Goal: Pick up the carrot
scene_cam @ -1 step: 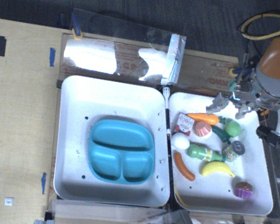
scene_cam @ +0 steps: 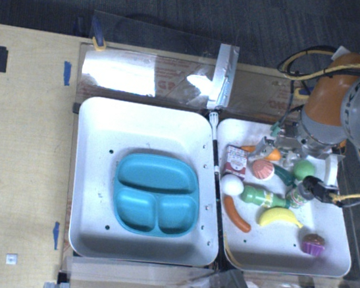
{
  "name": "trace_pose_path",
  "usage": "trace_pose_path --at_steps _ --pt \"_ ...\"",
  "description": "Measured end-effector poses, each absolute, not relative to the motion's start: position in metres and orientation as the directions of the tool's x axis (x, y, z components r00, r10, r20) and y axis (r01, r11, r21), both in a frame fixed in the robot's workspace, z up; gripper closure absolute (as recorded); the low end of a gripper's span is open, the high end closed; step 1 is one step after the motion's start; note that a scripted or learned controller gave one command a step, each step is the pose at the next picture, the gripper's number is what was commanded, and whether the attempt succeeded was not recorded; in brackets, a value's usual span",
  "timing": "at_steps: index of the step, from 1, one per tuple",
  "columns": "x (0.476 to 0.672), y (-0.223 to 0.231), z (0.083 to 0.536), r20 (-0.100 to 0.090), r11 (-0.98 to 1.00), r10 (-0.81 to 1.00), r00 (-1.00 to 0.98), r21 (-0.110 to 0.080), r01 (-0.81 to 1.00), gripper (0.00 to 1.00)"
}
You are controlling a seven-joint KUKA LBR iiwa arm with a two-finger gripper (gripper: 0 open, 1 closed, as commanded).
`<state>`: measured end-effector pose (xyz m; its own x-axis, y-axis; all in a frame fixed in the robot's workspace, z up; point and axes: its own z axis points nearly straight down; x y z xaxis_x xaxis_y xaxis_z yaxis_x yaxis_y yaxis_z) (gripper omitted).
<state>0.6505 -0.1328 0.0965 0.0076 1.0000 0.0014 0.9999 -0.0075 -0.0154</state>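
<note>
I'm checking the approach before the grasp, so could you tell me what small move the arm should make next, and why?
Probably shift the gripper toward the near left part of the right bin, over the carrot. The gripper sits over the cluttered far end, while the carrot lies apart beside the white egg, near the bin's left wall.

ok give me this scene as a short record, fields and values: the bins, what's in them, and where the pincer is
left bin: holds a blue divided tray
right bin: holds a pile of toy foods
carrot: orange, lying at the right bin's left side, apart from the pincer
banana: yellow, right of the carrot
green bottle: above the banana
white egg: near the bin divider
purple item: lower right corner
pincer: over the pile at the right bin's upper part
task state: carrot not yet picked up
</note>
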Motion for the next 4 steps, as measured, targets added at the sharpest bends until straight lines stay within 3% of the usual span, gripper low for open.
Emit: trace_pose_path --at_steps 1,2,3,4 --pt "0.668 -0.180 0.141 -0.006 0.335 0.942 -0.335 0.006 0.942 0.00" --pt "0.674 -0.143 0.101 -0.005 -0.150 0.989 0.150 0.024 0.988 0.00" --pt "0.666 -0.124 0.101 -0.002 -0.193 0.981 0.193 0.032 0.981 0.00" --pt "0.668 -0.112 0.087 -0.002 -0.131 0.991 0.131 0.007 0.991 0.00"
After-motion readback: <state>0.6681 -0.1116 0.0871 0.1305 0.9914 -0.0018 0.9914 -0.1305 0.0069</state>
